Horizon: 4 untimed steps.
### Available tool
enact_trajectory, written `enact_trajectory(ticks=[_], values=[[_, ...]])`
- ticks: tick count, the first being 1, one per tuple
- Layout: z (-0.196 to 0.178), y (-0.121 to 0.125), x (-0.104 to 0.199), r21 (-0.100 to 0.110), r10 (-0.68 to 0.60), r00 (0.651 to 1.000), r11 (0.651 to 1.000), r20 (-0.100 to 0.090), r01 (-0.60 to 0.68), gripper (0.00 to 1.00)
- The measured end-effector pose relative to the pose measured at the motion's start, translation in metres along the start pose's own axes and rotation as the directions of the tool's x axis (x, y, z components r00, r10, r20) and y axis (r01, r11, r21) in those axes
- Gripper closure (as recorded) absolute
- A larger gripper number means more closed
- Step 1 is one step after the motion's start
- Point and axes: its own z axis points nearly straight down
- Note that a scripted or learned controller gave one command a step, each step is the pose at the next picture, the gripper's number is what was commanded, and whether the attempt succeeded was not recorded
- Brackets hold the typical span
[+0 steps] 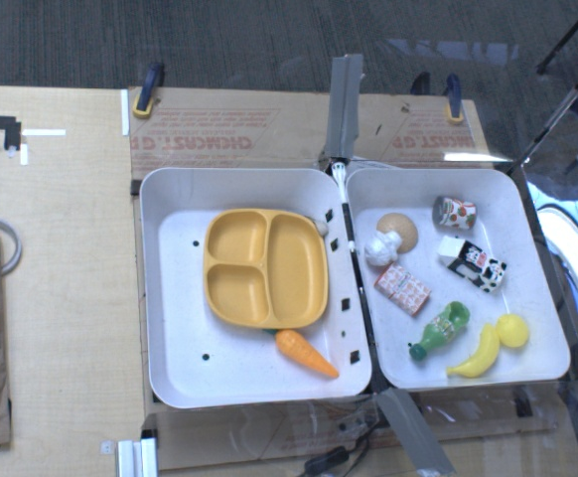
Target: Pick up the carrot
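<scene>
The small orange plastic carrot (306,354) lies untouched in the left white bin (160,296) (beside the yellow divided plate (266,267)). Task not yet begun; approach, grasp and lift all remain.

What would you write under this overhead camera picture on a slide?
Carrot lying in the left bin beside a yellow divided plate; toy groceries fill the right bin.

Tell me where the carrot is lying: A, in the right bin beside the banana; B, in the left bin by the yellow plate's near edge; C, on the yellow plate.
B: the carrot lies on the left bin floor, just below the yellow plate.
</scene>
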Motion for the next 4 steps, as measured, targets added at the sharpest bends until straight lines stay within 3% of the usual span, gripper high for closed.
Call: enact_trajectory(ticks=[1,4], values=[[-0.013,-0.072,-0.021,0.000,-0.215,0.977,0.977,-0.001,0.215,1.00],[-0.038,-0.067,-0.022,0.004,-0.222,0.975,0.975,0.006,0.222,1.00]])
